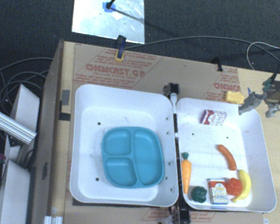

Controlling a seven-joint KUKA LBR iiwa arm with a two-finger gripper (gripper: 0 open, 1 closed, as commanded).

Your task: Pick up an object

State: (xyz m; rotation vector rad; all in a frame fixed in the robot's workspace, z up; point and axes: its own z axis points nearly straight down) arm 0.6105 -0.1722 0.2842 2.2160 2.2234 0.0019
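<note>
**Desk:** What do I have at the fingers?

**Operator:** From my remote station, I see the gripper hanging at the far right corner of the right bin, its two fingers spread apart with nothing between them. One fingertip sits just over that bin's far rim; the other lies outside it, above the bench.

**Desk:** And the things to pick?

**Operator:** All measured from the right bin: a red-and-white carton lies inside near the far wall, closest to the gripper but apart from it. A sausage sits mid-bin toward the right wall. Along the near wall I count a carrot against the left side, a dark green vegetable, a small printed box with a tomato touching it, and a banana at the near right corner. A yellow block rests on the bench just beyond the bin's far rim, beside the gripper.

**Desk:** Anything further out?

**Operator:** The left bin, touching the right bin's left wall, holds a blue divided tray.
</note>
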